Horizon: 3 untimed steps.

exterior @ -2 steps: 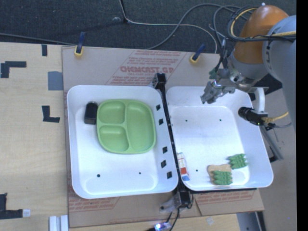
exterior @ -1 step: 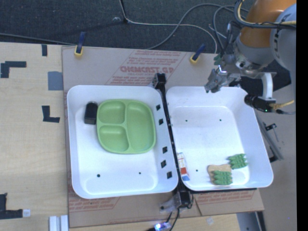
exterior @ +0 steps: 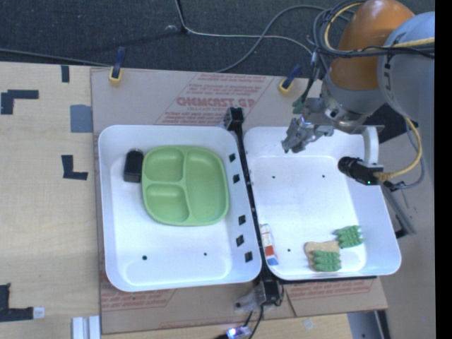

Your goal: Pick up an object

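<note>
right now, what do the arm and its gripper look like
The arm has a smooth, rounded pale grey shell, with a glossy, bulbous orange band just above the wrist. Below the band the wrist narrows into a grey metal section that ends in a small, dark grey gripper. Thin yellow and dark cables loop around the band.

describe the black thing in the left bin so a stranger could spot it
Look in the left white bin, which holds a green divided plate. Beside that plate's left edge lies a small black block, the only dark loose item there.
</note>
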### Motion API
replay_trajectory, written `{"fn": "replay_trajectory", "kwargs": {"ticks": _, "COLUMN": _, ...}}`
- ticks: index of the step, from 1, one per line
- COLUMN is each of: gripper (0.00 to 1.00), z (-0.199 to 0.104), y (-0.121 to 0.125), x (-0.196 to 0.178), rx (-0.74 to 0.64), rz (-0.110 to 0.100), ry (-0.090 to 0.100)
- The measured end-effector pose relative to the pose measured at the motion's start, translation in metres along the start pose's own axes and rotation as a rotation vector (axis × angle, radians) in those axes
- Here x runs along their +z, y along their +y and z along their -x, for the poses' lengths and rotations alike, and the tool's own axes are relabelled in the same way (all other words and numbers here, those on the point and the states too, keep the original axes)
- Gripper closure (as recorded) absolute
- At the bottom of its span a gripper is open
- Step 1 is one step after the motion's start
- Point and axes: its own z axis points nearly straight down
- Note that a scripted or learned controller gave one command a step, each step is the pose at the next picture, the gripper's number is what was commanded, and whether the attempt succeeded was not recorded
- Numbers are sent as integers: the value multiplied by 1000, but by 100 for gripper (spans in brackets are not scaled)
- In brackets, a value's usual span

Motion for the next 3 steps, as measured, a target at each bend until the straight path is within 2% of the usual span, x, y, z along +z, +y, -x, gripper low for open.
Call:
{"fn": "replay_trajectory", "kwargs": {"ticks": 2, "gripper": 100, "z": -96, "y": -67, "x": -3, "rx": -3, "rz": -1, "ry": 1}}
{"fn": "replay_trajectory", "kwargs": {"ticks": 3, "gripper": 100, "z": -147, "y": -88, "x": 5, "rx": -2, "rz": 0, "ry": 0}}
